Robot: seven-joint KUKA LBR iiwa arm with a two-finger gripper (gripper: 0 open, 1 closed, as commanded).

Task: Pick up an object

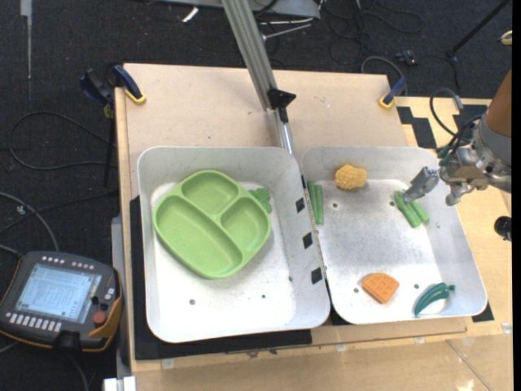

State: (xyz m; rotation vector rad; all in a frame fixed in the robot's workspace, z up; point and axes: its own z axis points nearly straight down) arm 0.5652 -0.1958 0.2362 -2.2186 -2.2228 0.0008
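Hovering fingers (436, 184) just above green stick (412, 210), seemingly apart.

You looked down on a robotics lab | teach pendant (57, 298) lay on dark carpet | cables (358, 23) trailed behind clamped plywood bench (212, 104)

Grey arm (498, 125), metal claw (437, 187).
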